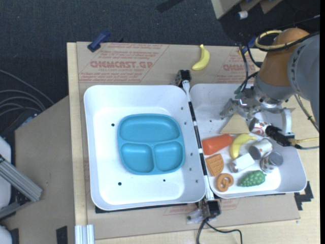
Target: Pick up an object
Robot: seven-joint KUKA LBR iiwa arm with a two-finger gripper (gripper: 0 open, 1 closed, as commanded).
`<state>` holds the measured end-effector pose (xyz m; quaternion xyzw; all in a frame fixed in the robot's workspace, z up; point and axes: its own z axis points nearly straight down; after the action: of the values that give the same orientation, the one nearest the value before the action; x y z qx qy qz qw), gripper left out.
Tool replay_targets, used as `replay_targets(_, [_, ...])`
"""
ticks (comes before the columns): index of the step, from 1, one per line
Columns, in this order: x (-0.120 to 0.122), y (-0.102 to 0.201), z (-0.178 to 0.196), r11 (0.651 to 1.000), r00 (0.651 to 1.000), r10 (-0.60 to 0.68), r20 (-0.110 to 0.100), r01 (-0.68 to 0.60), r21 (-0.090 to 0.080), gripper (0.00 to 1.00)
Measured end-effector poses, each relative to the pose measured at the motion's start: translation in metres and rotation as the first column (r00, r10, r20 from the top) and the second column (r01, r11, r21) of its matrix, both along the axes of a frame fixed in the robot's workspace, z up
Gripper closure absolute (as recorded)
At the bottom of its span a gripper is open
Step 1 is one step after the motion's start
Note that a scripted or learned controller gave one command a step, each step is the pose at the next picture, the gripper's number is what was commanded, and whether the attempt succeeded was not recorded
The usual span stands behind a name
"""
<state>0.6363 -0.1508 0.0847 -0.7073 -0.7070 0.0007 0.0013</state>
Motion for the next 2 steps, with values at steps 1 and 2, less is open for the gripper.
replay_targets(1, [0.001, 0.0, 0.01, 1.0, 1.0, 0.0, 0.002, 0.0, 0.0, 1.0])
replay_targets(2, [-0.047, 0.029, 0.136, 1.0, 1.0, 0.001, 0.006, -0.001, -0.001, 1.0])
